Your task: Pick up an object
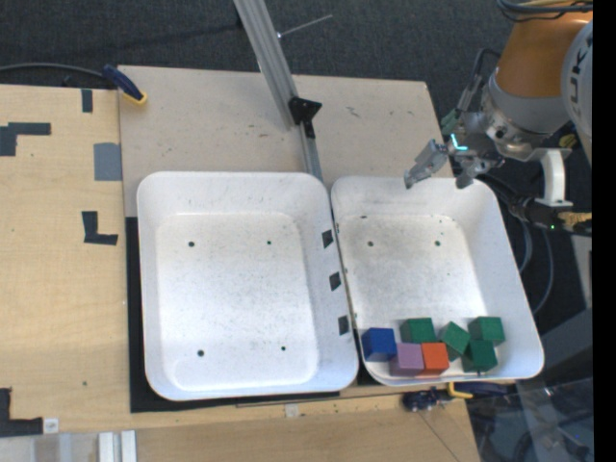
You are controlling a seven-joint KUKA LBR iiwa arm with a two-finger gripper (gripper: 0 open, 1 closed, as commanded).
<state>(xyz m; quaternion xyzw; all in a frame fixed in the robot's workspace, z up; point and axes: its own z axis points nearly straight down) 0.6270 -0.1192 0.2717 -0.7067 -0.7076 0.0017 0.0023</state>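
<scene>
— Where is your gripper (441, 166) right now?

— Upper right of the frame, over the far rim of the right bin (510, 258), at its top edge. My two fingers stand spread apart with nothing between them. The arm (539, 56) comes in from the top right corner.

— And the things to pick?

— All bunched in the lower right of the frame, along the near wall of that right bin: a blue block (379, 343), a purple block (410, 357) and an orange block (435, 356) touching side by side, and four green blocks (452, 337) packed behind and to the right of them, the rightmost ones close to the bin's rounded corner.

— Any open room?

— Most of the right bin's floor, from my fingers down to the blocks, lies bare. The left bin (154, 258) sits edge to edge with it; black clips (335, 279) mark the seam between them.
</scene>
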